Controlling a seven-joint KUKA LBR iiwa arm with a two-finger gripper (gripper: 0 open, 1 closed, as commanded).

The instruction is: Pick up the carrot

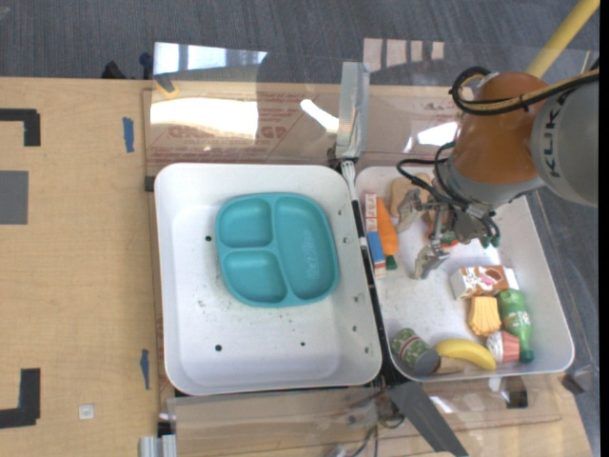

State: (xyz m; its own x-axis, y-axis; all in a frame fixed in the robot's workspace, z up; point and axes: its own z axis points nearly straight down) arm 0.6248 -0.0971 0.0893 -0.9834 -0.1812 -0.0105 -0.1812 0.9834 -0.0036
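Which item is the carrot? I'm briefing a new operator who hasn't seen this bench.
Look in the right bin, along its left wall beside the divider. The carrot lies there lengthwise: a slim orange stick, left of the gripper. A blue-and-white item touches its near end.

Left shallow white bin: smooth plastic, semi-gloss, speckled with dark flecks.
Teal three-compartment plate: moulded plastic, satin sheen.
Right shallow white bin: same smooth white plastic.
Orange carrot: smooth matt plastic look.
Yellow banana: glossy plastic look.
Tan worktop: matt, board-like, with black and blue tape marks.
Metal hand: bare grey metal, dull shine.
Arm's orange band: smooth, glossy.
Clear sheet behind bins: glossy, reflective.
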